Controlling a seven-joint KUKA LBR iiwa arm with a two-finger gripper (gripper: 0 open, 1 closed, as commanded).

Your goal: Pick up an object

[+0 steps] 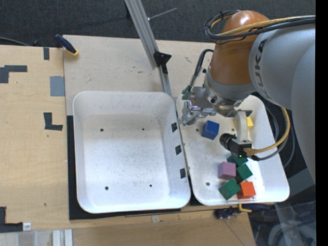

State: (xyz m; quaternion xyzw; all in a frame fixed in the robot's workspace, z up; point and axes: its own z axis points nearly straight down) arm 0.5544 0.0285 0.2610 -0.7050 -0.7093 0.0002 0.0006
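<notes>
Seven blocks in the right bin, arm low over its left side

Seven small blocks lie in the right bin (271,186): one blue block (210,129), one yellow block (249,122) partly hidden by the arm, one purple block (227,170), one orange block (247,189) and three green blocks (230,189), clustered near the bin's front. The left bin (123,152) sits touching it, both on a pale wooden bench (102,65) with grey and dark tape marks. A metal rail (146,32) slants across the bench. The grey arm (277,60) reaches in from the right, wrist bent down. Its gripper (188,113) hangs just left of the blue block, near the bins' shared edge; I cannot tell whether it is open or closed.
</notes>
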